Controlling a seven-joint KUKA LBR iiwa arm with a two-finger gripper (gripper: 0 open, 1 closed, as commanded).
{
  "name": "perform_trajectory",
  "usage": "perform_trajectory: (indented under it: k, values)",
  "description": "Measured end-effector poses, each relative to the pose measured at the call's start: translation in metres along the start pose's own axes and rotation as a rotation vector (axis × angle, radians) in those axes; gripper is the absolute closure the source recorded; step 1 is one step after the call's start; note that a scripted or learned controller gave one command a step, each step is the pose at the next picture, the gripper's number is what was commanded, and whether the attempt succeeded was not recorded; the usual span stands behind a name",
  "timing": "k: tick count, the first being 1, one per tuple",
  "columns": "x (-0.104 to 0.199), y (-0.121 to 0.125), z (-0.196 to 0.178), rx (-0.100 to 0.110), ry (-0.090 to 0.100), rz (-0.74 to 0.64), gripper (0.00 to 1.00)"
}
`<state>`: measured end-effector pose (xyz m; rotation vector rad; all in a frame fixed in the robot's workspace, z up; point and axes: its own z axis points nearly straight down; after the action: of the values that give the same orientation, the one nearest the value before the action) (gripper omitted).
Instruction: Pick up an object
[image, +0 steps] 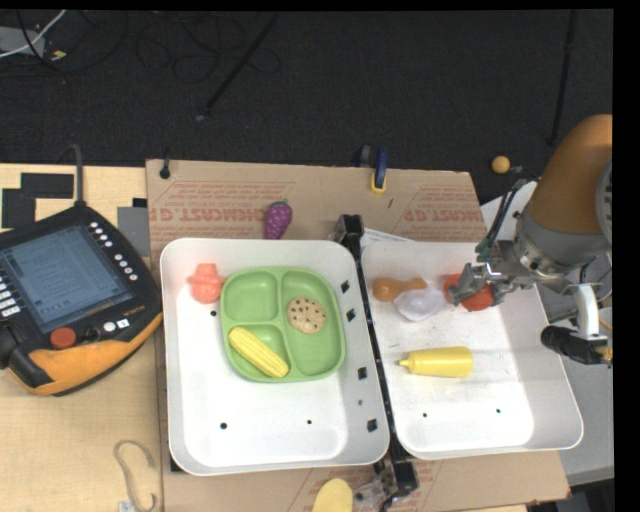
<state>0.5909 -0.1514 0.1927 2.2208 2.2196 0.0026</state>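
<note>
The arm enters from the right of the frame, and its claw (470, 290) sits low over the upper part of the right bin (540, 420), right at a small red object (482, 297) that lies just below and to the right of the fingertips. From this slanted view I cannot tell how far the claw is spread or whether it has closed on anything; the red object is partly masked by the claw's dark metal, and no part of it is plainly seen between the fingers. So my reading is that the pick is at the reach-and-grasp stage: the approach looks done, but the closing, the lift and any proof of a secure hold are all left. The red object is too small and too covered to give a long axis or a heading. Just left of the claw lie a pale crumpled piece (418, 305) and an orange-brown spoon-like thing (397, 288), whose long axis runs roughly left to right with its wider end toward the left. Lower in the same bin, well apart from the claw, a yellow mustard bottle (438, 362) lies on its side, its long axis also left to right, with its nozzle pointing to the left of the frame. The left bin (190, 420) carries a green divided plate (282, 325) with a corn cob (259, 352) and a cookie (306, 315), and a pink object (204, 283) beside it at upper left.
</note>
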Motion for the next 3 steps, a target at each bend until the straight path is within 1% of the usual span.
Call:
perform_trajectory:
  k: [1, 2, 3]
  values:
    - [-0.001, 0.0, -0.037, 0.001, 0.0, 0.0, 1.0]
    - [0.037, -0.023, -0.043, 0.007, 0.003, -0.002, 1.0]
    - [0.091, -0.054, -0.044, 0.008, 0.003, -0.003, 1.0]
